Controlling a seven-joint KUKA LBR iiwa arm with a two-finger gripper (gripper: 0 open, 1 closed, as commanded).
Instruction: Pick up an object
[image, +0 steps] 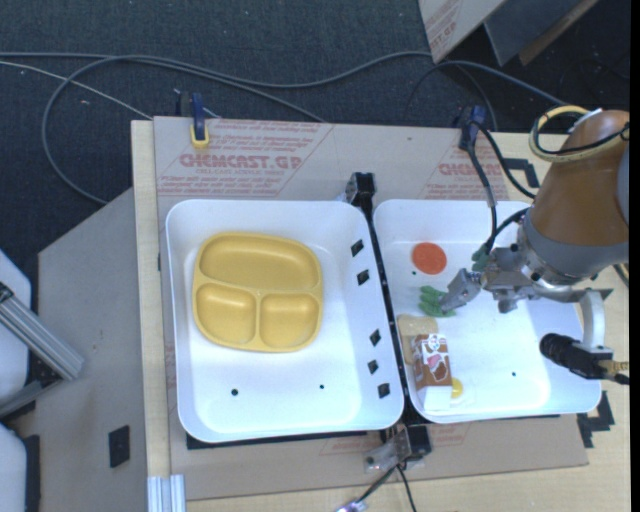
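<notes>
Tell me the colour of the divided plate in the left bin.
Yellow; the divided plate shows plainly in the camera view, lying in the left bin.

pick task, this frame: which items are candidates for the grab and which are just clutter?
In play, right bin:
- gripper
- green object, at the gripper
- orange disc
- brown snack packet

Lying about:
- yellow divided tray in the left bin
- black cables on the floor
- blue clamps on the board

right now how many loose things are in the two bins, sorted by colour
yellow: 1, the divided plate in the left bin
orange: 1, the round piece in the right bin
green: 1, the small item by the gripper
brown: 1, the snack packet
total: 4
</notes>
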